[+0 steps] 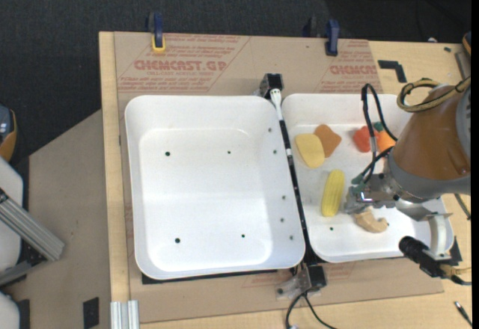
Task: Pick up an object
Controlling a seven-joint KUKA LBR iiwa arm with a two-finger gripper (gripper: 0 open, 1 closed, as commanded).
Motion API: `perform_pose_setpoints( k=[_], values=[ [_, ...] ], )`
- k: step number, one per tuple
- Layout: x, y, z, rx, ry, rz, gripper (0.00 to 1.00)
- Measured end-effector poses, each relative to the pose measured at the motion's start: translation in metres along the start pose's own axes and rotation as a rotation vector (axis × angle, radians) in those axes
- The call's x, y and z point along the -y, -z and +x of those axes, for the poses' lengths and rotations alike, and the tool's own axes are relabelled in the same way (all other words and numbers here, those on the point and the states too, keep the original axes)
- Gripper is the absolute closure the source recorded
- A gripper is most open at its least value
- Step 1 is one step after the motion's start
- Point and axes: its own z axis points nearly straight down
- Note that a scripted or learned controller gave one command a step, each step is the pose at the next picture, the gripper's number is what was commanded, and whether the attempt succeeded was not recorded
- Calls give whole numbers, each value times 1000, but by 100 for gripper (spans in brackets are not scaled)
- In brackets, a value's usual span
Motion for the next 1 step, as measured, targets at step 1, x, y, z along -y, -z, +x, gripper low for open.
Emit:
perform_pose_setpoints(
  k=[1],
  values=[
    [-65,117,151,-5,25,-26,100]
  ],
)
